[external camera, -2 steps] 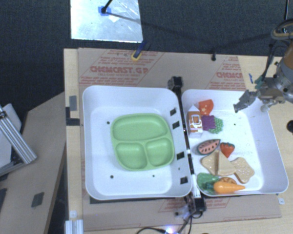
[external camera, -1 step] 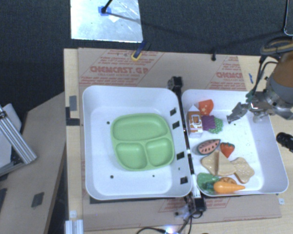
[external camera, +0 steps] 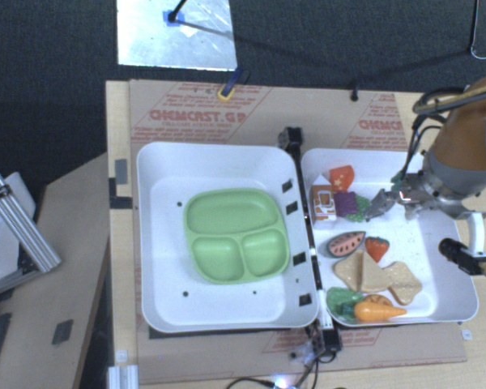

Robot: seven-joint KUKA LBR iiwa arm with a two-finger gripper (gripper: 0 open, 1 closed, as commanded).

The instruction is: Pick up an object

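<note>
The right bin (external camera: 449,294) holds several toy foods. At its far left are a red pepper piece (external camera: 341,177), a white and orange carton (external camera: 322,203), a purple block (external camera: 345,203) and a green leafy piece (external camera: 359,207). Nearer the front lie a watermelon slice (external camera: 346,243), a strawberry (external camera: 377,249), bread slices (external camera: 378,276), a carrot (external camera: 379,308) and a lettuce leaf (external camera: 338,298). My gripper (external camera: 381,204) hangs low in the right bin, just right of the green leafy piece and the purple block, its tip pointing toward them. I see nothing held in it.
The left bin (external camera: 158,217) carries a green divided plate (external camera: 235,235). A black-clipped wall (external camera: 302,217) separates the two bins. The arm's grey wrist and orange band (external camera: 466,148) reach in over the right bin's far right side.
</note>
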